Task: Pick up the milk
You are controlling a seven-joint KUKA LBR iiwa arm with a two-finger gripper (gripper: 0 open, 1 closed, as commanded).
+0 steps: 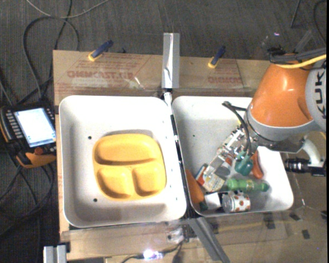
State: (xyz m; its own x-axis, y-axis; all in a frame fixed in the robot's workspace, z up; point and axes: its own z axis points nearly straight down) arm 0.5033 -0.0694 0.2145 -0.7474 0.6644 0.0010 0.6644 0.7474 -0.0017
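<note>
Arm down over the right bin's clutter; milk pickup not shown as done.

The gripper [234, 148] hangs low over the near part of the right bin [208, 114], just above a heap of small items, and whether its fingers are spread or pressed together I cannot tell. The milk seems to be the small carton [209, 175] lying on its side at the left of the heap, beside a green bottle [248, 186], a spotted can [237, 202] and an orange carrot-like piece [193, 188]. Nothing is visibly lifted, so I judge that grasping and raising remain. The left bin [71, 147] carries a yellow divided tray [130, 165], well apart.
</note>
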